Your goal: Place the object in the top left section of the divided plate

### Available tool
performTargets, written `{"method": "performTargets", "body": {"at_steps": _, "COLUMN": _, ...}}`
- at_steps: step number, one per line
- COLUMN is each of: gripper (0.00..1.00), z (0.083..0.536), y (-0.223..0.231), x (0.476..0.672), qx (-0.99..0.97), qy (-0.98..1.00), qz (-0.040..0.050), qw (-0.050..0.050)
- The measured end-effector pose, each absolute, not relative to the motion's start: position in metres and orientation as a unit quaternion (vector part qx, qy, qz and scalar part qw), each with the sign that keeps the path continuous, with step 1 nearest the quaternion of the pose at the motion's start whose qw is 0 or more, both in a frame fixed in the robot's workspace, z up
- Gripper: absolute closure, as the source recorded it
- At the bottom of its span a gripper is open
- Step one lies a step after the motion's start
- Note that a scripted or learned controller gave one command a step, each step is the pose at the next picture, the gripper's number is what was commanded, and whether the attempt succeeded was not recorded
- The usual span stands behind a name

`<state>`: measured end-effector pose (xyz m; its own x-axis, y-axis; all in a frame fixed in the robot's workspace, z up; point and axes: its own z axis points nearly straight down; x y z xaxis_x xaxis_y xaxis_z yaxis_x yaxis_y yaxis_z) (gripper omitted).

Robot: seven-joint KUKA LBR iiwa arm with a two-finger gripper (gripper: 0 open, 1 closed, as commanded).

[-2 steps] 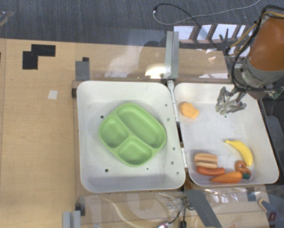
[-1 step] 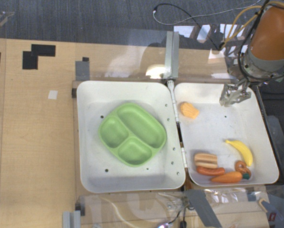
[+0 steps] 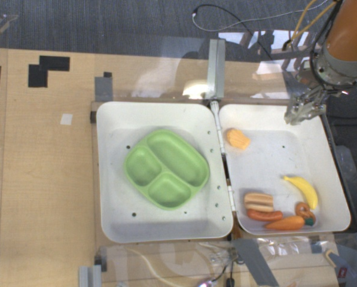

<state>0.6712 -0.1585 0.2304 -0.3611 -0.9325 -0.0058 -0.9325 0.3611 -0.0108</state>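
In the left bin [image 3: 106, 160] you've got the green divided plate [image 3: 166, 167], sitting roughly mid-bin and turned at a slant, w/ three sections, all bare green. The right bin [image 3: 330, 160] holds the toy food. An orange-yellow piece [image 3: 238, 139] lies near the bin's top left corner, just beside the divider between the bins. A banana [image 3: 304, 190] lies toward the right side. Along the bottom edge you'll see a hot dog bun [image 3: 259, 201], a red sausage [image 3: 264, 215] just below it and touching, a carrot [image 3: 286, 223] next to that, and a small round orange-red piece [image 3: 304, 209] w/ a dark green bit at the carrot's right end. The gripper [image 3: 301, 111] hangs at the right bin's top right corner, over the rim, well apart from every item; nothing is between its fingers, but you can't tell from this angle whether they're spread or closed. Arm comes in from the upper right, orange band visible, cables trailing behind.
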Motion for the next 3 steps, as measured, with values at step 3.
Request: {"method": "performTargets", "body": {"at_steps": 3, "gripper": 1.0, "z": 0.253, "y": -0.179, "x": 0.67, "qx": -0.87, "qy": 0.493, "qz": -0.0021, "qw": 0.003}}
